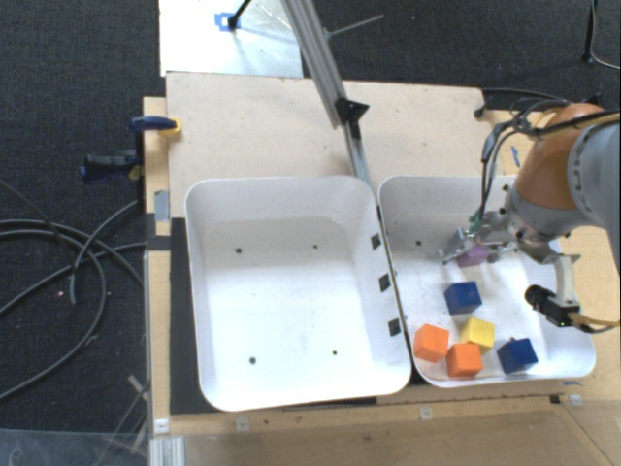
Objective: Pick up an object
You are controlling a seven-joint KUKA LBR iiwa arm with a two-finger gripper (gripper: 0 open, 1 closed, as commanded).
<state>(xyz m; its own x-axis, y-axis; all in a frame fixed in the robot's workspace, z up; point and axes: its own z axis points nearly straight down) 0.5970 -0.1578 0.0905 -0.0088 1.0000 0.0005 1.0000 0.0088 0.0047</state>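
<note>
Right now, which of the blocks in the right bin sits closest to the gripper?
The purple block, right at the gripper. It lies highest in the bin, apart from the cluster of two blue, two orange and one yellow block lower down.

A pale wooden surface (262, 124) sits on a dark, speckled carpet floor (68, 56), with a lighter, glossy board (204, 17) lying beyond its far edge and a slanted metal pole (315, 47) crossing above both. Blue and yellow clamps (136, 149) grip the left edge of the surface, and black cables (58, 260) loop loosely over the carpet just beside it. Light is even and soft, throwing only faint shadows, and a strip of clear plastic sheet (68, 445) shows at the lower left corner.
</note>
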